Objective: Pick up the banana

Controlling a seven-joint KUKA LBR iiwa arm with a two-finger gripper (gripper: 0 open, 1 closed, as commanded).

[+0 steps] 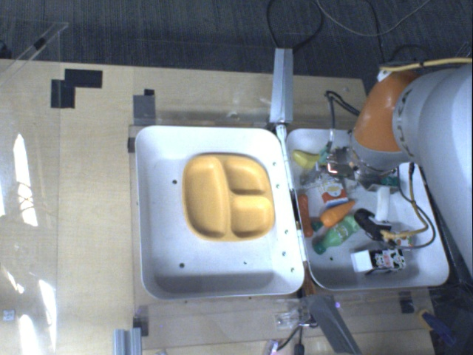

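Metal gripper [334, 163] hangs low in the right bin [436, 268], its grip state impossible to tell. Just beyond it, toward the divider, lies the yellow banana [304, 157], apparently its target; a carrot [337, 213] and green bottle [336, 234] lie nearer the bench front.

A robot lab; a pale wood tabletop [74, 198] holds two white bins [148, 220]; black cables [295, 21] lie on grey carpet [148, 13] beyond.
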